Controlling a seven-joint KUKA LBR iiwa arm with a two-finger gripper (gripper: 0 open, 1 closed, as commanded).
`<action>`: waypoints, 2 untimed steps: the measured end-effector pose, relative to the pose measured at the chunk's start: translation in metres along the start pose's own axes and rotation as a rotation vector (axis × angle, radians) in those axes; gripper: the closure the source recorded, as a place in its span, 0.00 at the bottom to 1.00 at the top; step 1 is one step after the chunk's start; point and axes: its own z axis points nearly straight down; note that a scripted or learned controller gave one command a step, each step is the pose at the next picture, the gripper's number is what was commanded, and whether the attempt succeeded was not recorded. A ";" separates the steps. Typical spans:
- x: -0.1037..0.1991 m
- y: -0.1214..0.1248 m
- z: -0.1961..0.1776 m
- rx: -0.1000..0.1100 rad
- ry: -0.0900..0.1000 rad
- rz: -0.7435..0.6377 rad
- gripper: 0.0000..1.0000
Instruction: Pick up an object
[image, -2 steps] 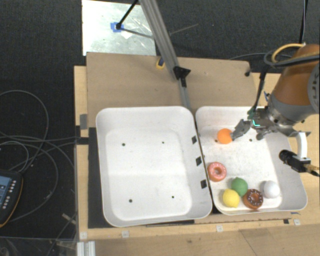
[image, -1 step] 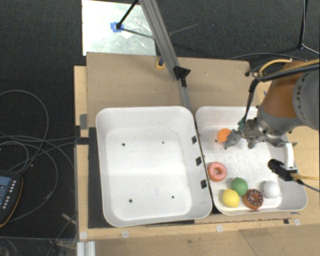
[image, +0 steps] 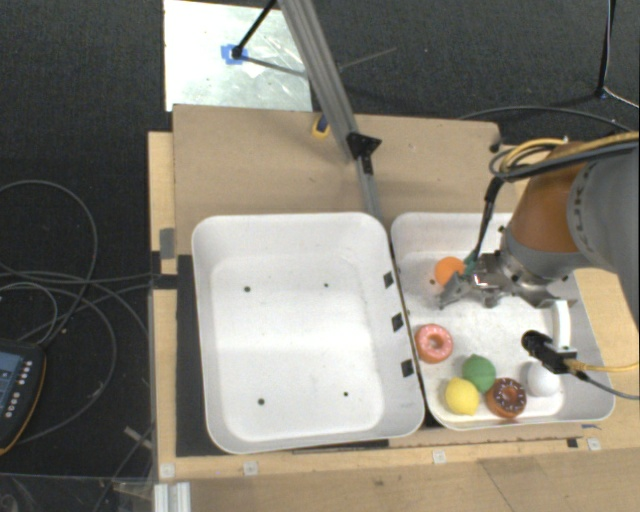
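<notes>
- Since the arm (image: 570, 215) comes in from 3 o'clock, it hangs over the right bin (image: 420, 235), where all the objects sit; the left bin (image: 290, 330) on the bench (image: 260, 165) has no business for it.
- Pincer (image: 462, 287) is low at the bin's 12 o'clock end, right beside the orange ball (image: 448, 270). Can't tell how wide it's open, or if it grips anything.
- Pink donut (image: 433, 343) sits mid-bin; green ball (image: 479, 371), yellow lemon (image: 461, 397), chocolate donut (image: 506, 398) and white piece (image: 543, 380) bunch toward 6 o'clock.

A grey tripod leg (image: 330, 85) crosses the brown bench (image: 260, 165); cables (image: 60, 290) lie left.
</notes>
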 end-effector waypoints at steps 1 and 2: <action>-0.001 0.002 -0.014 -0.007 -0.001 0.000 1.00; -0.007 -0.002 -0.075 -0.011 -0.002 0.001 1.00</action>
